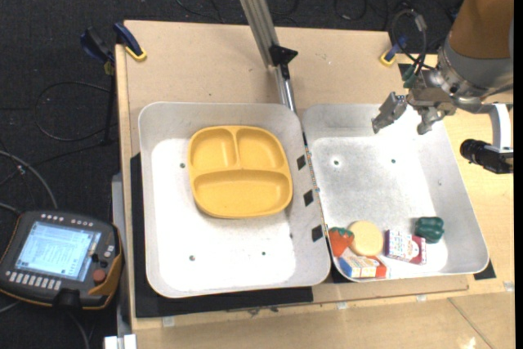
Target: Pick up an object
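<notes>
My gripper [406,115] hangs over the far right part of the right bin [384,176], its two grey fingers spread apart with nothing between them. Small objects lie clustered along that bin's near edge: a round yellow piece [366,239], an orange-red piece [340,242], a small patterned box [402,245], a red and white item [365,266] and a dark green piece [430,229]. The gripper is well away from them, toward the bin's far side.
The left bin [163,257] holds a yellow divided plate [239,171]. A metal pole [257,4] slants down to the bins' shared edge. A teach pendant [57,257] lies on the floor at the left. Clamps sit at the bench's far corners.
</notes>
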`<state>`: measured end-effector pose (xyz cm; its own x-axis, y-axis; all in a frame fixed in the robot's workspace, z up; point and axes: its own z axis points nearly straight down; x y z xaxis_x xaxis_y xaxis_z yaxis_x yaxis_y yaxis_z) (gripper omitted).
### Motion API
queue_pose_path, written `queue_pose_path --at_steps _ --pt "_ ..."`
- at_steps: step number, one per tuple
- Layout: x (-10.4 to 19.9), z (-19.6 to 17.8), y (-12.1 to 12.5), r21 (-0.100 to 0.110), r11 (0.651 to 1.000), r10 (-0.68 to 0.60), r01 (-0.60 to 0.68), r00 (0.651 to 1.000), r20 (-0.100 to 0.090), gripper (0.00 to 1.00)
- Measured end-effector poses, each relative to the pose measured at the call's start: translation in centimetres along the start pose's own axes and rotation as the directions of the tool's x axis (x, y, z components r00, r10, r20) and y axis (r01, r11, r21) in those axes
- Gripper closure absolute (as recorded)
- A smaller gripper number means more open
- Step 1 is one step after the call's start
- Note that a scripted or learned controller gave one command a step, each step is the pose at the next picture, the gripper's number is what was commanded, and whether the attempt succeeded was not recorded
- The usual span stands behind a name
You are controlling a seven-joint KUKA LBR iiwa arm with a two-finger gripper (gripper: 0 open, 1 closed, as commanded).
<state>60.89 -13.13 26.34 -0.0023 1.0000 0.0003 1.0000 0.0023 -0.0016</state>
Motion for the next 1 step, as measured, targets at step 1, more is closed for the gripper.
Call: queue_pose_path --at_steps 1 --pt "0.0 0.0 0.0 0.0 1.0 0.0 0.0 1.0 0.0 0.0"
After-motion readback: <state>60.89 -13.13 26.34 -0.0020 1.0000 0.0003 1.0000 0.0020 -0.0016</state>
